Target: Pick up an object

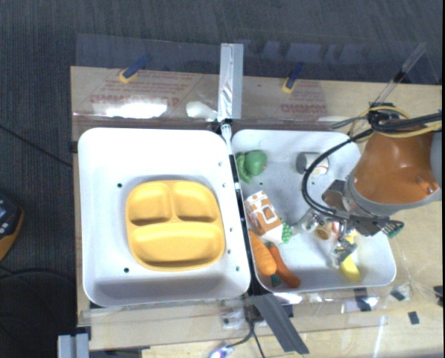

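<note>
At the frame's lower right, the grey-and-orange arm's claw (340, 239) hangs low in the right white bin (371, 278), apparently to grasp the small yellow object (349, 268) just beneath; its opening cannot be told.

a robotics lab: taped bench (401, 110), two white bins (95, 200), loose cables (315, 170)

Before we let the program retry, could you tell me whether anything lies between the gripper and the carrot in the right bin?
Nothing visible blocks it. The gripper hangs over the right bin's middle; the carrot lies to its left against the divider, bare bin floor between. A small carton touches the carrot's far end.
</note>
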Motion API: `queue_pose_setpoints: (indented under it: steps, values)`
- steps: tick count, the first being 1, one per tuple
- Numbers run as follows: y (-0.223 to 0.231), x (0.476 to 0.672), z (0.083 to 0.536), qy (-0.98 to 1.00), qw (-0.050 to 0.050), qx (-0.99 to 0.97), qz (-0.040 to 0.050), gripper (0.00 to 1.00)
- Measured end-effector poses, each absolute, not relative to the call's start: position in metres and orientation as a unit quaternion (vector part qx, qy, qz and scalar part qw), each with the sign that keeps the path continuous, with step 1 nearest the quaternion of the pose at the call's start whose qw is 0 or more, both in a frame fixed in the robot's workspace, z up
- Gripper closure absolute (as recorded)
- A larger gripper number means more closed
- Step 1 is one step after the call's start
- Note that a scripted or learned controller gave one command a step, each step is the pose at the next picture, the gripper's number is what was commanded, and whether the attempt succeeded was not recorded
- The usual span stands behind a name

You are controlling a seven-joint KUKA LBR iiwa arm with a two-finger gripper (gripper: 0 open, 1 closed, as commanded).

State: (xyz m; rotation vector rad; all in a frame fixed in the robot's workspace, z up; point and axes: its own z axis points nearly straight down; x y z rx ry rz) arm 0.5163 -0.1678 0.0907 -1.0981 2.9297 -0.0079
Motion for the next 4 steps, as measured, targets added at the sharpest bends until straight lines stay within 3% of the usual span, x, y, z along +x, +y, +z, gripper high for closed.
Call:
queue_pose_setpoints:
  steps: [1,2,3,4]
  values:
    - [-0.167,0.518,0.101,0.936,0.007,-0.351,-0.0043,1.00]
    - [-0.219,0.551,0.094,0.983,0.005,-0.185,-0.0008,1.00]
    - [-0.219,0.550,0.093,0.983,0.004,-0.185,-0.0002,0.00]
    - [-0.182,0.640,0.090,0.955,0.007,-0.296,-0.0018,0.00]
